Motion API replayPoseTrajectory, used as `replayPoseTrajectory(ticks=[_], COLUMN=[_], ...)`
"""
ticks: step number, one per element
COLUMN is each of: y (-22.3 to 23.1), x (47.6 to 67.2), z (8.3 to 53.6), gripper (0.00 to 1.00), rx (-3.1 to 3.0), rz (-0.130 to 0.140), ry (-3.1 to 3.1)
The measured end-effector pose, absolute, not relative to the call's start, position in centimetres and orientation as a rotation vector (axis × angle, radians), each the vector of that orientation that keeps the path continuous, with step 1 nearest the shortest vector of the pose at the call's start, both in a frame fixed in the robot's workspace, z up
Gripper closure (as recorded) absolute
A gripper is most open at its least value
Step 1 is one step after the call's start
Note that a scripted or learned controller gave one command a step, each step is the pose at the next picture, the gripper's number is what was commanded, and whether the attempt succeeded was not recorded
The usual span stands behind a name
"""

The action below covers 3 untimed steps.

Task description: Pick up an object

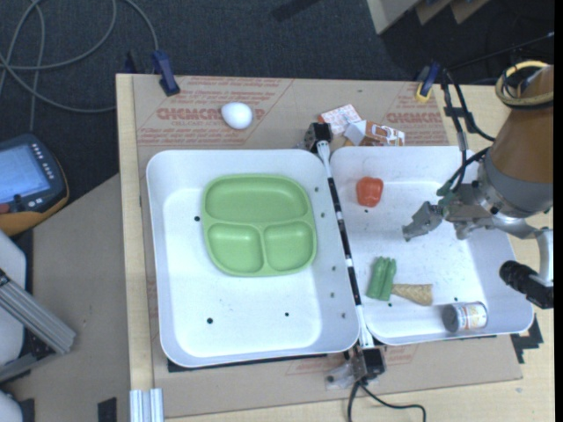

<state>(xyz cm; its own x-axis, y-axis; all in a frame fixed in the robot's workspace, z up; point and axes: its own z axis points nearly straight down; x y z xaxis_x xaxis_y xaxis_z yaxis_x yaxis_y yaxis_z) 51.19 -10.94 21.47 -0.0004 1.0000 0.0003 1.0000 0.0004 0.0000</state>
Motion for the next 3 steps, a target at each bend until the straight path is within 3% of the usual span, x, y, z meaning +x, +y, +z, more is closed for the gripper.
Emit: replayPoseTrajectory(ticks=[1, 2, 3], y=[-9.2, -9.2, -17.0], x=[51.2, 51.2, 53.0], z=[8.9, 9.9, 17.0], gripper=[0.00, 1.00, 1.00], rx=[-2.222, -2.224, -2.225], rz=[0.001, -0.001, 0.000], ry=[-2.219, -2.219, -2.222])
